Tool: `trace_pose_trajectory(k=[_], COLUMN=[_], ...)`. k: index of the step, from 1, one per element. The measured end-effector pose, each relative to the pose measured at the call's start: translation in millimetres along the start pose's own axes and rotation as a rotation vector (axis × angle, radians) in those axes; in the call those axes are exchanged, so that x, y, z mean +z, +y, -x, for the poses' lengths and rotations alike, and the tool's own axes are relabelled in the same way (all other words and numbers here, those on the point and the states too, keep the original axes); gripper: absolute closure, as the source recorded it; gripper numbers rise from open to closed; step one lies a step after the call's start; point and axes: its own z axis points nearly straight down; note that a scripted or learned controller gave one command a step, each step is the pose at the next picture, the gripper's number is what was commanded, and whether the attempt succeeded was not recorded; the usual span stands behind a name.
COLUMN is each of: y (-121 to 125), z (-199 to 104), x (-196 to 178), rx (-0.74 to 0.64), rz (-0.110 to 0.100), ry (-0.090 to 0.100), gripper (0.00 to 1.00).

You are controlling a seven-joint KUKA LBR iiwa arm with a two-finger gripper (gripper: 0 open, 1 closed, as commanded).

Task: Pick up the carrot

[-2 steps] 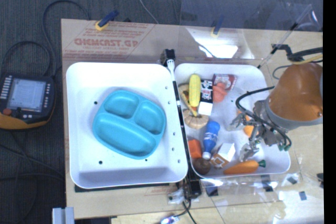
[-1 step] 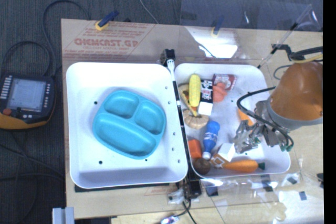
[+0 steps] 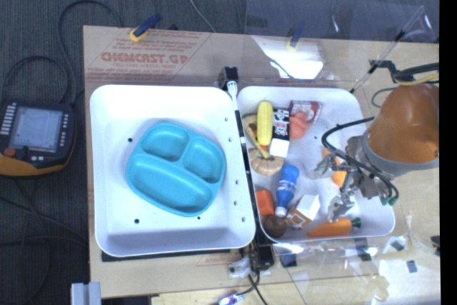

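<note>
The counter (image 3: pixel 143 61) carries two white bins side by side. The left bin (image 3: pixel 114 153) holds a blue divided plate (image 3: pixel 176 166). The right bin (image 3: pixel 371 221) is cluttered with a corn cob (image 3: pixel 264 122) and a blue bottle (image 3: pixel 287 186). The end effector (image 3: pixel 341 195) hangs over the bin's right side, fingers spread and holding nothing. The carrot (image 3: pixel 330 228) lies along the near edge, just beneath it.

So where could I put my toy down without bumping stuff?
Left bin: bare white floor all around the blue divided plate. Right bin: crowded, with corn, bottle, carrot and the tool; just a small bare patch near its upper right corner.
</note>
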Motion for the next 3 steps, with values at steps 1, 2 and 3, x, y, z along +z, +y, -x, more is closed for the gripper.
trace_pose_trajectory(k=[1, 2, 3], y=[-0.1, 0.1, -0.3], z=[1.5, 1.2, 3.3], x=[-9.5, -8.9, -18.7], rx=[0.0, 0.0, 0.001], rz=[-0.001, -0.001, -0.003], ry=[-0.001, 0.0, -0.004], gripper=[1.0, 0.0, 1.0])
